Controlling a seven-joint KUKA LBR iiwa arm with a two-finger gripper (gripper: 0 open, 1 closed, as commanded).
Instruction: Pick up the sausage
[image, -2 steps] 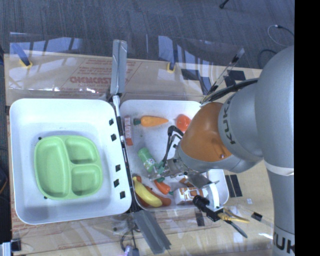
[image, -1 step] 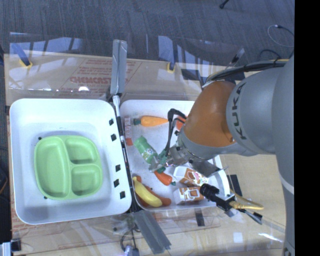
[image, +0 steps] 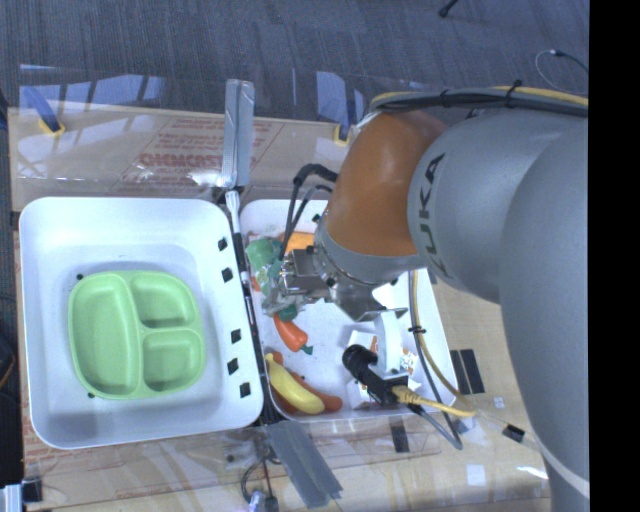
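My gripper hangs low over the upper left part of the right bin, beside the divider between the bins. The arm's wrist hides most of what lies below it. A reddish-brown piece that may be the sausage peeks out at the right end of a yellow banana near the bin's front edge, well below the gripper. An orange carrot lies just under the gripper.
A green leafy item and an orange item lie at the right bin's back, by the gripper. The left bin holds a green sectioned plate. Black and yellow cables hang over the right bin's front.
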